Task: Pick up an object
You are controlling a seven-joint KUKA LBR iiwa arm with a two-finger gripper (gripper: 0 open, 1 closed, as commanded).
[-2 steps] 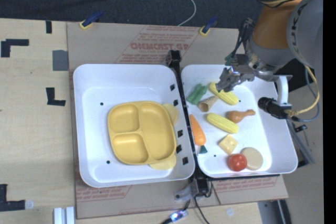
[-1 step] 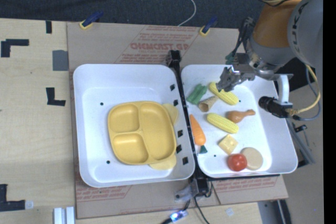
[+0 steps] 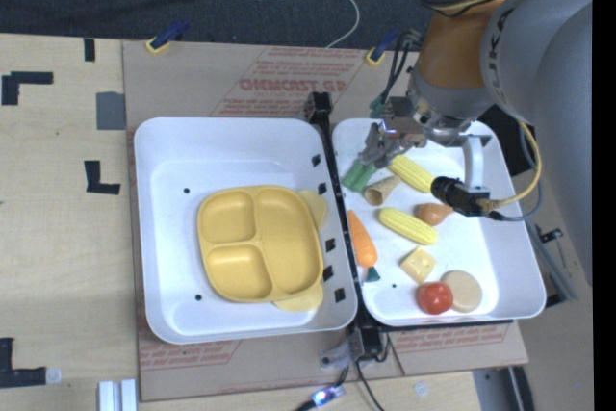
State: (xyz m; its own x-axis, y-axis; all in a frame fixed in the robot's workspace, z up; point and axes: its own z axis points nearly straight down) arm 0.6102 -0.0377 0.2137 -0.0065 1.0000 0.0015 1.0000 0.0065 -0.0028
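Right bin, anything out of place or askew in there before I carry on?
The orange plastic carrot lies on the divider between the white right bin and the white left bin, not flat inside. The other toy foods sit loose but inside.

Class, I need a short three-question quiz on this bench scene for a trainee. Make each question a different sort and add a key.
1. True or false: the yellow divided plate lies in the left bin.
2. How many corn cobs lie in the right bin?
3. Which item lies nearest the claw? A) red tomato B) green vegetable C) cheese wedge

Key: 1 true. 2 two: one corn cob near the claw, another corn cob lower down. 3 B.
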